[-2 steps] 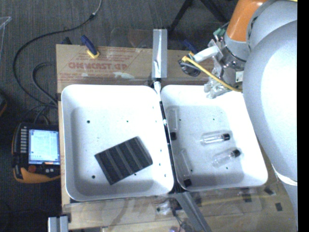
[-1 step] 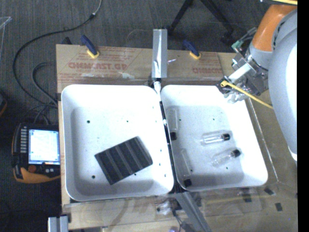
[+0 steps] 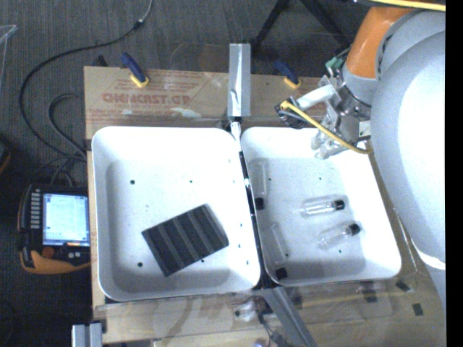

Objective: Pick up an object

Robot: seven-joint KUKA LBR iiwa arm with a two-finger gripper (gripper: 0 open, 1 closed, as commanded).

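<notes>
My gripper hangs over the far right corner of the right bin, below the orange wrist band. Nothing shows in its grasp. Two clear vials with black caps lie in the middle of that bin, one above the other, both nearer the front than the gripper. Another clear vial lies along the bin's left wall, and a further one lies near its front left corner. A black ribbed block rests tilted in the left bin.
The arm's broad grey body covers the right side of the view. A yellow cable loops beside the wrist. Blue and yellow clamps hold the cardboard behind the bins. A handheld pendant lies on the floor at left.
</notes>
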